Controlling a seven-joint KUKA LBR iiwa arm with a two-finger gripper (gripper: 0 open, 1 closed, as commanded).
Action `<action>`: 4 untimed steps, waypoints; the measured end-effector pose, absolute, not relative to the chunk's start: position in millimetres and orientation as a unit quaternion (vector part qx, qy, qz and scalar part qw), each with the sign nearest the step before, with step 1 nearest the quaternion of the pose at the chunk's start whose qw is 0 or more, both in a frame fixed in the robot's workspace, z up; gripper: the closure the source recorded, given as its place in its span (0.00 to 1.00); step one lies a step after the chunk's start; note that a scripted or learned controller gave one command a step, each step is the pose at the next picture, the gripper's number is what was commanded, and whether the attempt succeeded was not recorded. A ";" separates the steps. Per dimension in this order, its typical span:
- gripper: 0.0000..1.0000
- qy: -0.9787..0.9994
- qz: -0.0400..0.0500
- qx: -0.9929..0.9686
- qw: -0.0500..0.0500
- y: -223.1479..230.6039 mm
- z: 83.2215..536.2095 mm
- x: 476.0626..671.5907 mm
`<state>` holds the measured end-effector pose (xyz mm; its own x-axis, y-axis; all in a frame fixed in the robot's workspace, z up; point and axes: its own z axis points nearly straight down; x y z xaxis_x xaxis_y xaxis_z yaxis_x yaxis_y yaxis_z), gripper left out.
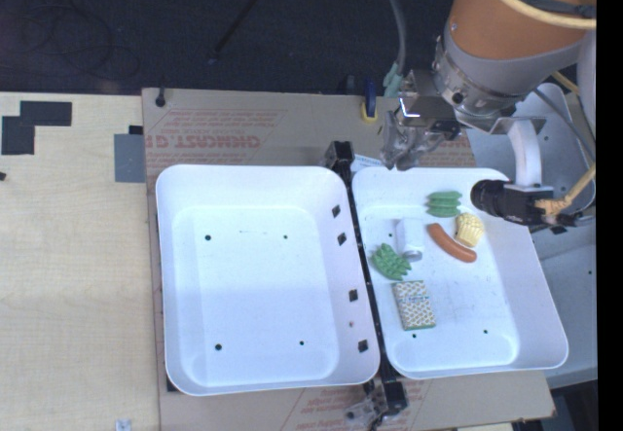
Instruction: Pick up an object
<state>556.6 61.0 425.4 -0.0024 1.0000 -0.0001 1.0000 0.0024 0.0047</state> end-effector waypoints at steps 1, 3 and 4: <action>1.00 0.707 -0.004 0.708 -0.004 31.8 380.6 471.8; 1.00 0.709 0.002 0.705 0.001 140.4 512.0 583.3; 1.00 0.709 0.000 0.705 -0.001 187.0 539.0 579.3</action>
